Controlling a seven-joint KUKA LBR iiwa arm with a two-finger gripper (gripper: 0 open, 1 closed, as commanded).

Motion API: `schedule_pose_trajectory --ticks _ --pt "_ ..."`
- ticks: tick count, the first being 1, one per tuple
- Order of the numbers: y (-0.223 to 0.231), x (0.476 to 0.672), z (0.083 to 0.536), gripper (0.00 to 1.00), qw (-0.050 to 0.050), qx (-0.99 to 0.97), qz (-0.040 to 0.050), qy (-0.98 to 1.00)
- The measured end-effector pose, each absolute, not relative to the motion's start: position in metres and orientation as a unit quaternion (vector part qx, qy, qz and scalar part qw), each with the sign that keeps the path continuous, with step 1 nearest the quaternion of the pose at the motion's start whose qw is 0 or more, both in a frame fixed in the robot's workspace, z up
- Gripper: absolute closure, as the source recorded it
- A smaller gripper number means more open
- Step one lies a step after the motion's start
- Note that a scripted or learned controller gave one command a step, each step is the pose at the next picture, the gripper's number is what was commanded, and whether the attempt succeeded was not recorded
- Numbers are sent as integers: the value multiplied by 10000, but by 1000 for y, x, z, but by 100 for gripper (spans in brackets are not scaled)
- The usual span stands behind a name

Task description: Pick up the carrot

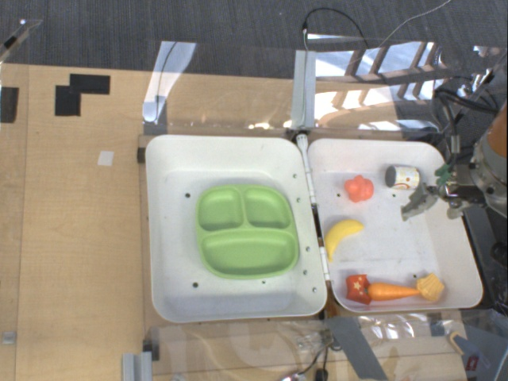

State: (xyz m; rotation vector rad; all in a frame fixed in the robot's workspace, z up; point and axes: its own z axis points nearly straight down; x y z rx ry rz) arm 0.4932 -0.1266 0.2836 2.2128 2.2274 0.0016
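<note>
1. Lying near the front edge of the right bin [456,244], the carrot [390,292] points its orange body sideways, nothing gripping it.
2. A red pepper-like piece [358,288] touches the carrot's left end, and a yellow corn-like piece [430,286] sits at its right end.
3. Farther back in that bin are a banana [341,235], a red-orange fruit [359,188] and a small white cup on its side [403,178].
4. The gripper [418,202] hangs over the bin's right side, well apart from the carrot (whether its jaws are apart or together, I cannot tell).
5. A green divided plate [246,231] sits in the left bin [171,173].
</note>
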Motion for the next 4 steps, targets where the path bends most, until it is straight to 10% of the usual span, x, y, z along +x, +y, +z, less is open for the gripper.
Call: schedule_pose_trajectory --ticks 1,2,4 --pt "-91 487 135 0 -5 6786 1 7345" --pt "-91 490 144 100 8 6782 14 7348" --pt "-154 494 91 100 66 6646 61 7471"
